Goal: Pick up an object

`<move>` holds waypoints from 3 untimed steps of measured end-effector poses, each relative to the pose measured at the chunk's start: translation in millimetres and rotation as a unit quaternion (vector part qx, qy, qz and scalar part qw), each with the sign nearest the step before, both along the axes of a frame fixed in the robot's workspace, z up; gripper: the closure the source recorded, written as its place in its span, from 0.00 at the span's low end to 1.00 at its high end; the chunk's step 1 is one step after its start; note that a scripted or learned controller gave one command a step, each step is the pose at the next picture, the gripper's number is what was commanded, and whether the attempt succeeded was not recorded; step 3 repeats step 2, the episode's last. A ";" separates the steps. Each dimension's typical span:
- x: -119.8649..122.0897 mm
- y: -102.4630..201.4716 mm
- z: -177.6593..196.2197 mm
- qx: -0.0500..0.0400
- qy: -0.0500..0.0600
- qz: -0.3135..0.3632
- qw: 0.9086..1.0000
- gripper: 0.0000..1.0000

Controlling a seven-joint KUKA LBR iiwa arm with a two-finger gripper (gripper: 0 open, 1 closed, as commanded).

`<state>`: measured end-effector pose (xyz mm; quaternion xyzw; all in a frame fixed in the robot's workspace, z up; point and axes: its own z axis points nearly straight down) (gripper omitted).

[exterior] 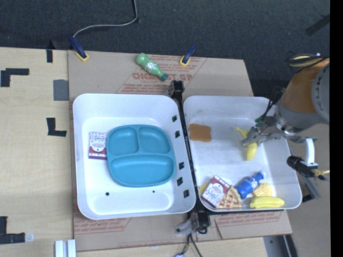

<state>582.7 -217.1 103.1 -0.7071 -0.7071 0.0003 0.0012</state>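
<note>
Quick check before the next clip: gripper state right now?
Gripper: over the right bin, at a yellow object; open or shut cannot be told.

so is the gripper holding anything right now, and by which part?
Cannot be told. The gripper sits at the upper end of the small yellow piece in the right bin, but the view is too coarse to show a hold.

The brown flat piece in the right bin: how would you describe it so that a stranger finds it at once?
Look at the right bin, the white one next to the arm. Near its upper left corner, close to the divider, lies the brown flat piece by itself. The other items there are yellow, blue or red-and-white.
</note>
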 end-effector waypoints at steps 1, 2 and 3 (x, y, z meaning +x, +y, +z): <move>14.6 47.0 -16.2 0.000 -0.003 0.001 1.000 1.00; 69.6 125.8 82.1 0.000 -0.002 0.001 1.000 1.00; 69.6 125.8 82.1 0.000 -0.002 0.001 1.000 1.00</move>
